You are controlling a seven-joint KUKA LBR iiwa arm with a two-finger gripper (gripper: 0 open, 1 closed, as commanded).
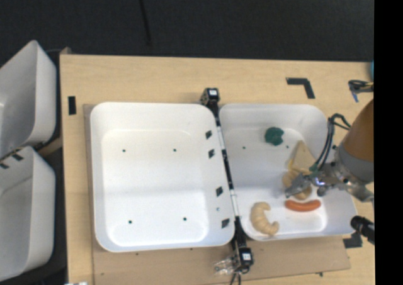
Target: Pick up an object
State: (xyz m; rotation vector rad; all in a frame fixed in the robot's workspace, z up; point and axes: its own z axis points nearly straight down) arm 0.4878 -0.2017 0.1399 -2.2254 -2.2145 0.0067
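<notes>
Gripper (305,184) is hovering low in the right bin (252,114), grip state impossible to tell. Sausage (303,205) is lying just below it, croissant (264,219) further left (judgement: centring over one item before descending matters).

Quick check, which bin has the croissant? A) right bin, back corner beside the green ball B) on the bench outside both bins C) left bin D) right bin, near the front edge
D: the croissant lies in the right bin near its front edge, left of the sausage, well apart from the green ball farther back.
</notes>
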